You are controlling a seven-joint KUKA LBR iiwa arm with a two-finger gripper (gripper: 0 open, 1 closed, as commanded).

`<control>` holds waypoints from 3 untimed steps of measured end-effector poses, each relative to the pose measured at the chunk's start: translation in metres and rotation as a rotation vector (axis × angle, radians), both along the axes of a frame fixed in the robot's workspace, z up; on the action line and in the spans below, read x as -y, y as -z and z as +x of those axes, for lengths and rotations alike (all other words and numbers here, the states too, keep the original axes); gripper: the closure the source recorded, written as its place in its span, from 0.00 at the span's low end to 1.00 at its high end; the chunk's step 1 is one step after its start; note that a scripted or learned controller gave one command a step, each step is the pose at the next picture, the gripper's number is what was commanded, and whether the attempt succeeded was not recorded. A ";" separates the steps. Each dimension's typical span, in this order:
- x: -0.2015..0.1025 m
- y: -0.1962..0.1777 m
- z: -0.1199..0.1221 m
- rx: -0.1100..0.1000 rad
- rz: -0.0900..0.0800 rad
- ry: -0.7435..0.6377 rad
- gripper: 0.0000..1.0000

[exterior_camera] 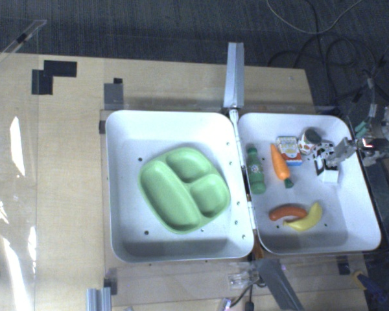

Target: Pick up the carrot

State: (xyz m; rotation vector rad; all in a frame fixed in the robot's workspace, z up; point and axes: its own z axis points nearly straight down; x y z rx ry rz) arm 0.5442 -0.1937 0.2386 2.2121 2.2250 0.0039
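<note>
The carrot point(280, 162) is orange with a small green end. It lies in the right bin point(356, 232), slanting from the upper middle down to the right. My gripper point(323, 159) hovers low over the same bin, a short way to the right of the carrot and apart from it. The arm reaches in from the right edge. Nothing is seen held in the gripper.
A small carton point(289, 149) touches the carrot's upper right side. A green bottle point(255, 170) lies to its left by the bin wall. A red sausage point(287, 211) and a banana point(306, 218) lie nearer the front. The left bin point(123, 173) holds a green divided plate point(184, 188).
</note>
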 end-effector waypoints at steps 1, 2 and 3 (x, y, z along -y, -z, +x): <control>-0.052 0.062 0.040 -0.001 0.000 -0.062 0.00; -0.098 0.140 0.024 0.008 -0.009 -0.271 0.00; -0.100 0.129 0.026 0.012 -0.006 -0.274 1.00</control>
